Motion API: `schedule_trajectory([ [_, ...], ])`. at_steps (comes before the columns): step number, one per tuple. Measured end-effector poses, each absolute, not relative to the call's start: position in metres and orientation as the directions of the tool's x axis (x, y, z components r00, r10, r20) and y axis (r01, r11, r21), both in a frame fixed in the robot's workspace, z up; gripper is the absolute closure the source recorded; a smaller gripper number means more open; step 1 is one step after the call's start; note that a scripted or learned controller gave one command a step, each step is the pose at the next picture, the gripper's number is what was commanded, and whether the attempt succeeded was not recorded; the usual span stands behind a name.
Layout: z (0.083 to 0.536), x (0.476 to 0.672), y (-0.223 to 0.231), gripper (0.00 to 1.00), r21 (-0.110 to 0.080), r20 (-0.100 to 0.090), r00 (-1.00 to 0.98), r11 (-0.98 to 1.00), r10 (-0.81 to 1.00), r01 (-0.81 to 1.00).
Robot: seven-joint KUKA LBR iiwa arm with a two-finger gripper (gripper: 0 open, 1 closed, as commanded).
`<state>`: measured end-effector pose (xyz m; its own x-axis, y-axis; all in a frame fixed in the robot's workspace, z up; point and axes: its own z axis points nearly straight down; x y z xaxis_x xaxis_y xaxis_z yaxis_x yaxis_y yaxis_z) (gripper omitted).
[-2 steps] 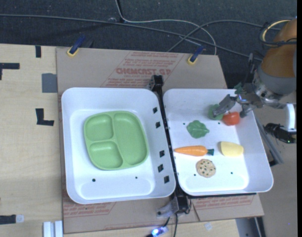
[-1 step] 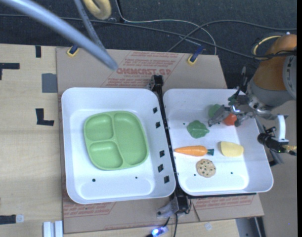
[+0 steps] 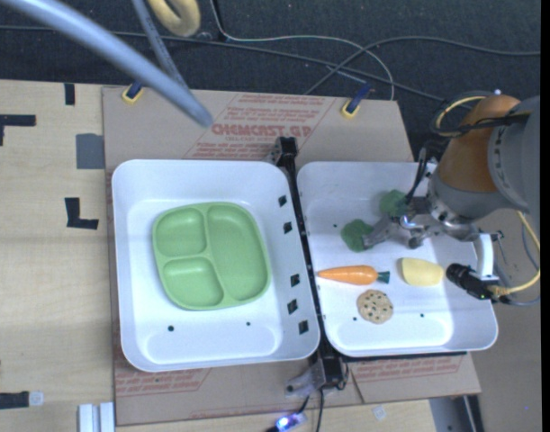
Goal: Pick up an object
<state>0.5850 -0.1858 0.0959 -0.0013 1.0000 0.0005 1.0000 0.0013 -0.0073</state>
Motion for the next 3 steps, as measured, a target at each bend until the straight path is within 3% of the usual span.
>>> schedule_trajectory([
  [1,0.086,0.586,-0.186,0.00,0.000,-0.002,-0.002,0.002,1.000,1.000],
  [2,0.098,0.587,-0.185,1.00,0.004,-0.002,-0.003,0.003,1.000,1.000],
  [3,0.140,0.588,-0.186,1.00,0.003,-0.001,-0.001,0.001,1.000,1.000],
])
